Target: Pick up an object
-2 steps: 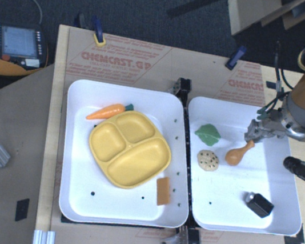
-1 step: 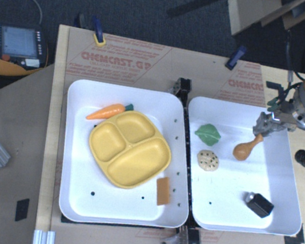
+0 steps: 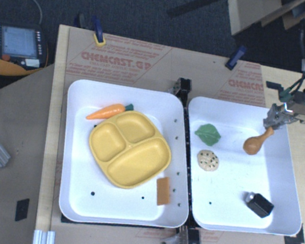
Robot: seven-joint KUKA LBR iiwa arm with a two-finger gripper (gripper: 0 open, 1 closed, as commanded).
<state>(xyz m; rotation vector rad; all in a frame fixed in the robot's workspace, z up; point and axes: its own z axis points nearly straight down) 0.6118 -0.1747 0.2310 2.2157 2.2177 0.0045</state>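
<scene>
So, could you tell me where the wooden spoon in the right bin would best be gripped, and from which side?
Probably the thin handle. The wooden spoon lies slanted near the right bin's far right corner, bowl end lower-left, handle running up-right under the gripper. The handle is narrow enough for two fingers; the round bowl looks wider and likelier to slip. Coming straight down, with fingers closing across the handle, seems best.

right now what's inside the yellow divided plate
The yellow divided plate shows nothing in its three compartments. The carrot lies beside its rim. Whatever is beneath the plate is covered.
</scene>
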